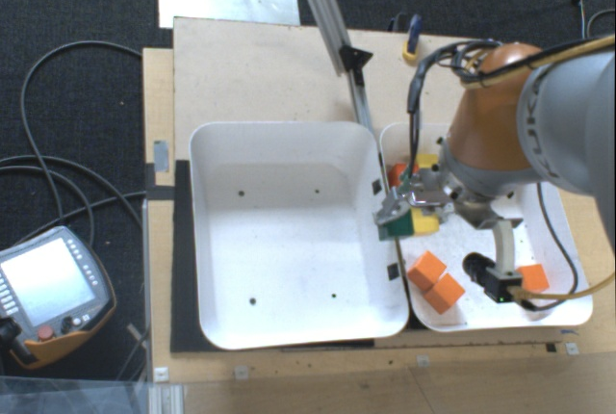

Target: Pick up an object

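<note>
A green and yellow block (408, 224) is seen at the gripper (397, 213), over the right bin's (568, 306) left edge, long axis lying left-right. Whether it is gripped cannot be told.

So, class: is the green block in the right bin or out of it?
In. The green block sits inside the right bin, by its left wall, beside a yellow block.
</note>
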Tool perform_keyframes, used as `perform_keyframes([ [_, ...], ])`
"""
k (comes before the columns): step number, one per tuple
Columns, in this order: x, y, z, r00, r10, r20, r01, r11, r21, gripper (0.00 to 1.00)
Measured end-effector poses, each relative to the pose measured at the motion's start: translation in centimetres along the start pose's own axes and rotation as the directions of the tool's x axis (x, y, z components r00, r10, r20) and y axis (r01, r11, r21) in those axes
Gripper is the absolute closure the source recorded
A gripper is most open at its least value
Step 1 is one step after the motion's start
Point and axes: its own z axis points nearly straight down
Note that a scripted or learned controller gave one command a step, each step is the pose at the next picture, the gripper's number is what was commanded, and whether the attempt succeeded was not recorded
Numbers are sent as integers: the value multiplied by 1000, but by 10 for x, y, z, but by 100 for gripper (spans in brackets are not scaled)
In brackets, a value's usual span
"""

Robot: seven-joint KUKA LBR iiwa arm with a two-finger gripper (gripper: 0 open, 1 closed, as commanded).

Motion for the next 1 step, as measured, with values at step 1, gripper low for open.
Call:
perform_keyframes([
  [1,76,30,-1,1000,-1,0,1,1000,-3,100],
])
